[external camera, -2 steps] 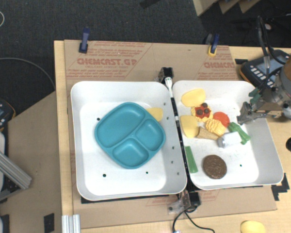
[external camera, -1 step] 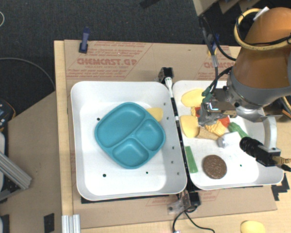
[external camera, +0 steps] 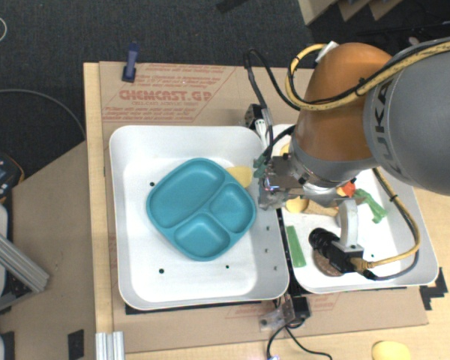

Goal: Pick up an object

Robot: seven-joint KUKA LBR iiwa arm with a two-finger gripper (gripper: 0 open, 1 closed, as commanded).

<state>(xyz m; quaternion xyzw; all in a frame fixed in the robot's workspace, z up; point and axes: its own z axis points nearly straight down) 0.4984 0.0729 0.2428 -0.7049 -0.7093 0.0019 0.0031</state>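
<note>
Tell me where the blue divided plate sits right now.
The blue divided plate lies flat in the middle of the left bin, with a yellow object touching its upper right edge beside the arm.

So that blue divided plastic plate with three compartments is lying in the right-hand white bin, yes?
Not quite. The camera view shows the blue divided plastic plate with its three compartments lying in the left-hand white bin, not the right-hand white bin, where small items lie under the arm.

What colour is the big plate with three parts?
Blue-green, a teal shade. The plate lies in the left bin, plain in the camera view.
</note>
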